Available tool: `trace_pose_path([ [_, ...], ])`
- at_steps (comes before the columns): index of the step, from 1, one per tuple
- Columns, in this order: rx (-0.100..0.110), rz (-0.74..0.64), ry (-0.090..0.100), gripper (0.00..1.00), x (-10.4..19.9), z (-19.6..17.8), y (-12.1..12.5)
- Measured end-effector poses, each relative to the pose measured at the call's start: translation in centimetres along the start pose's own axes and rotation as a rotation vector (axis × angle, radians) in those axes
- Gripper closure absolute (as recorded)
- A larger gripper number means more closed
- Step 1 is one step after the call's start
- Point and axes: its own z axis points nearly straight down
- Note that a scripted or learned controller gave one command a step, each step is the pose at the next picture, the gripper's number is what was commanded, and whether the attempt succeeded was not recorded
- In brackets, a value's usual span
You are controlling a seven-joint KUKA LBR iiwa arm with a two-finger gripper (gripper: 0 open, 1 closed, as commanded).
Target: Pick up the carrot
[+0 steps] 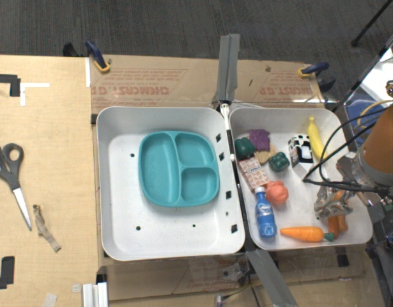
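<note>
carrot [303, 234] lying in right bin's [292, 116] front | pincer [328, 206] hovering just beside it | pincer opening: cannot tell

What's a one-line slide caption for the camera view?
Gripper low in the right bin, just right of the carrot; teal plate in the left bin.

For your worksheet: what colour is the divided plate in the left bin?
Teal; the divided plate shows best in the camera view.
</note>
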Motion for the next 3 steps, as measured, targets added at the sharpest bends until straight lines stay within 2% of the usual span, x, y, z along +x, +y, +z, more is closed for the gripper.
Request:
trace_pose_path([
  [1, -0.002, -0.365, -0.001, 1.0, -4.3, -7.3, 4.1],
  [2, -0.002, -0.365, 0.0, 0.0, -4.2, -7.3, 4.0],
  [3, 0.003, -0.275, -0.003, 0.0, -1.3, 0.0, 4.9],
])
